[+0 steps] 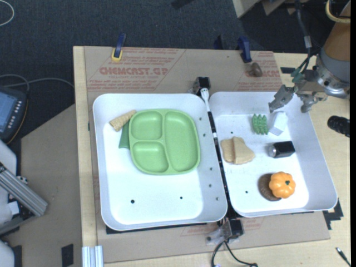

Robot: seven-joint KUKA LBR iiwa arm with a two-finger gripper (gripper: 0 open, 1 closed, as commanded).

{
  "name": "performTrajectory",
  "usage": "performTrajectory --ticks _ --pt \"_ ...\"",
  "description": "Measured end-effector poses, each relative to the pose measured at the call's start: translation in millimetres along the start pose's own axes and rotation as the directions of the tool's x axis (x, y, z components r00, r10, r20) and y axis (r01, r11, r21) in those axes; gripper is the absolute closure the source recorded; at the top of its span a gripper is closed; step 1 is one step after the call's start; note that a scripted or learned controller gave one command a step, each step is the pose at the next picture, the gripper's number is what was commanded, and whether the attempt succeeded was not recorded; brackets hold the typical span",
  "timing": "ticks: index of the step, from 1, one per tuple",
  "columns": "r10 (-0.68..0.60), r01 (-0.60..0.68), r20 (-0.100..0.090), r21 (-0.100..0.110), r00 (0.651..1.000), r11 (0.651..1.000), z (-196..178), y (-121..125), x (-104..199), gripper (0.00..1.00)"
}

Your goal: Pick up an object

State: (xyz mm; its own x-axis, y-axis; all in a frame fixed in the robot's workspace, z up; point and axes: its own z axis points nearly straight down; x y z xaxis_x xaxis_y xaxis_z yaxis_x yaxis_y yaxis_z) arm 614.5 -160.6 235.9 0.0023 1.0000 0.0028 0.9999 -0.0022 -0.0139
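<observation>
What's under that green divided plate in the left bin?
A darker green piece pokes out from under the plate at its left edge, beside a tan wedge. How far it runs underneath is hidden, as is the bin floor beneath.

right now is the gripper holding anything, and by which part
Nothing is held: the gripper hangs open above the right bin, nothing between its fingers.

- Green spiky toy (259, 123) lies near the right bin's back.
- Tan bread slice (237, 150) lies flat by its left wall.
- Black block (282, 149) lies on its side.
- Orange pumpkin (281, 184) sits upright near the front.
</observation>
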Motion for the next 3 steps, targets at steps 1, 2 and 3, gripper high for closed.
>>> performTrajectory --ticks 1,2,3 --pt "-0.002 0.002 0.002 -0.013 1.000 1.000 -7 2 0 0.00" --pt "-0.002 0.002 0.001 -0.007 1.000 1.000 56 2 5 0.00" --pt "-0.003 0.003 0.001 -0.007 1.000 1.000 115 2 14 0.00"
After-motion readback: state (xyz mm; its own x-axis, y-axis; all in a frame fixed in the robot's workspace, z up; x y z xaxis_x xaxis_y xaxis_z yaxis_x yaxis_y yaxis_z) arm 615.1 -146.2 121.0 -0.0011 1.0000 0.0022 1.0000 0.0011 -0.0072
